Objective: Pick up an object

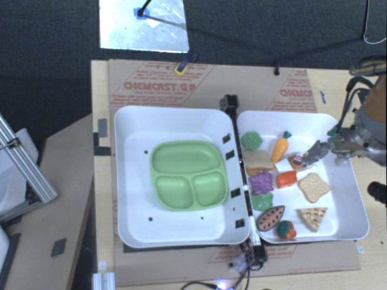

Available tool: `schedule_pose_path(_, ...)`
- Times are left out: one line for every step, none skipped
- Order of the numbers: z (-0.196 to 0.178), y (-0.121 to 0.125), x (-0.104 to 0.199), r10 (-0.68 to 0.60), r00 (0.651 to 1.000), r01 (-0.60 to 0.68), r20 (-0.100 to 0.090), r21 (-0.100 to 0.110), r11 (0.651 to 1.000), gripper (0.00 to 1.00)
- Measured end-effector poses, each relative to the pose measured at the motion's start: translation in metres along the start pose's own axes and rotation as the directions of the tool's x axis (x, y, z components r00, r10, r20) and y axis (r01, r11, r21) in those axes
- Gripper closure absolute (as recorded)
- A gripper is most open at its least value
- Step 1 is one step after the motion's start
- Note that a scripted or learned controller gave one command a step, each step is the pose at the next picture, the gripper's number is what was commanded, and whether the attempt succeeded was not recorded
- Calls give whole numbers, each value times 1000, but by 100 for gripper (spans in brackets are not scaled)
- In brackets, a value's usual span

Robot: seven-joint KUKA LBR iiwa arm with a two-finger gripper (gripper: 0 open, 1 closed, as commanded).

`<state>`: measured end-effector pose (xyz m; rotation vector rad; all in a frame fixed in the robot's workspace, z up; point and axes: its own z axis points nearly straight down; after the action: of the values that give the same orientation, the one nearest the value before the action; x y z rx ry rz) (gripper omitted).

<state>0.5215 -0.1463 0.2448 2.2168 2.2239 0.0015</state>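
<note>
Jaws (309, 154) hover beside small brown toy (295, 160) (right bin (347, 189)).

Divided plate (184, 175) in left bin (130, 162), toy foods in right bin (351, 204), carrot (279, 147) behind bread slice (314, 187)

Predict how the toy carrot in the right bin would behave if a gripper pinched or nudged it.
The carrot looks like moulded toy food, so probably stiff and light. Its tapered, rounded body may roll or pivot when nudged, and could slip from a pinch near the narrow tip. It lies close to the bread slice, which a push might shift.
</note>
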Motion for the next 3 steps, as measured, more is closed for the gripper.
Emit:
schedule_pose_path(62, 3, -1, 2, 1000, -2, -1, 5, 1000, 0)
schedule_pose_path(112, -7, -4, 2, 1000, -2, -2, 5, 1000, 0)
schedule_pose_path(159, -5, -5, 3, 1000, -3, 4, -5, 1000, 0)
